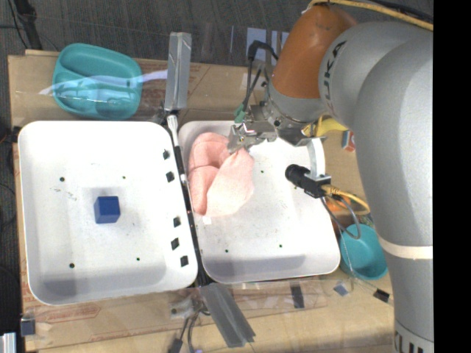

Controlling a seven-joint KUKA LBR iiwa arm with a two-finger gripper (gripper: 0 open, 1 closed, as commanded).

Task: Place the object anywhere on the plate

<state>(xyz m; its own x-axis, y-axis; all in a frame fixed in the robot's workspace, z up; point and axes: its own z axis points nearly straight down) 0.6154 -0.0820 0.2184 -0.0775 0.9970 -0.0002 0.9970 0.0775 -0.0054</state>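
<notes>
Hanging over the right white bin, the hand appears closed on the upper edge of the soft pink cloth-like object; recommend lifting slowly, confirming grip before carrying; plate not identifiable.

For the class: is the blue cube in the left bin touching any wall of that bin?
Apart. In the camera view, the blue cube sits on the floor of the left bin with bare white floor showing on every side of it.
</notes>
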